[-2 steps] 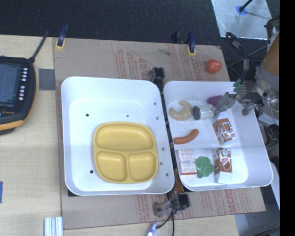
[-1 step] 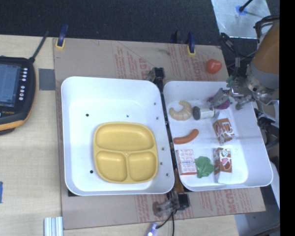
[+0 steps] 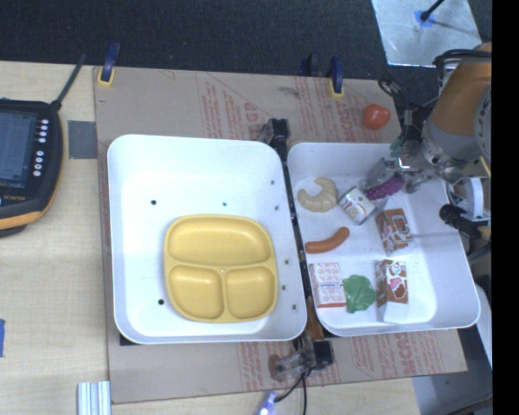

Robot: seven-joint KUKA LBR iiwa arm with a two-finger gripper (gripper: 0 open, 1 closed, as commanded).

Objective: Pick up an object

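Note:
The right bin (image 3: 450,314) holds several small items: a pale croissant (image 3: 318,195), a small silver carton (image 3: 356,206), a purple eggplant-like piece (image 3: 383,188), a sausage (image 3: 327,240), a brown packet (image 3: 394,228), a red-and-white packet (image 3: 327,284), a green leafy piece (image 3: 358,292) and another packet (image 3: 394,282). My gripper (image 3: 393,173) is low over the bin's far right part, directly above the purple piece and just right of the carton. Its tips are hidden among the wrist parts.
The left bin (image 3: 138,188) holds a yellow divided tray (image 3: 221,266). A red tomato (image 3: 376,116) lies on the cardboard beyond the right bin. A handheld pendant (image 3: 13,162) sits at the far left of the bench. Clamps stand along the cardboard's far edge.

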